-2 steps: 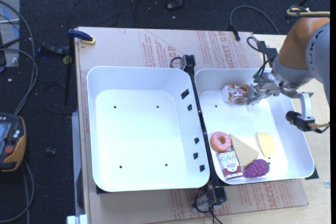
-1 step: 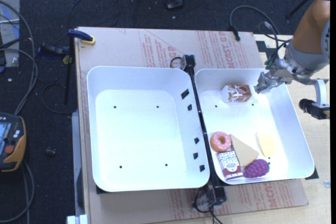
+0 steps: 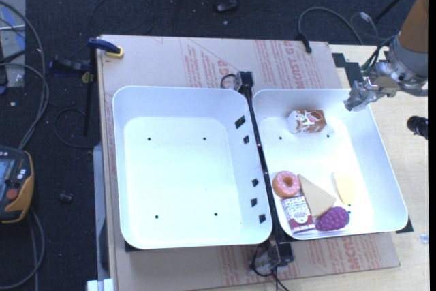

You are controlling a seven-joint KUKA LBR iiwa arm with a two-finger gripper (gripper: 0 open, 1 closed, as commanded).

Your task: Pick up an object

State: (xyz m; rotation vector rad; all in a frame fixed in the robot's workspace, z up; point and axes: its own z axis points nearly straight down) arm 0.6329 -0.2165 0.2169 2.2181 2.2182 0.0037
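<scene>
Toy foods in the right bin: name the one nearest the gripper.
The brown-and-white wrapped pastry, lying alone at the right white bin's far end, below-left of the gripper; the others cluster along the near edge.

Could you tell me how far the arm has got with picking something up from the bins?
Nothing looks picked yet. The gripper sits over the right bin's far rim. The wrapped snack, donut, cheese wedge, yellow piece, red packet and purple grapes all lie in the bin. Reaching, grasping and lifting remain.
</scene>
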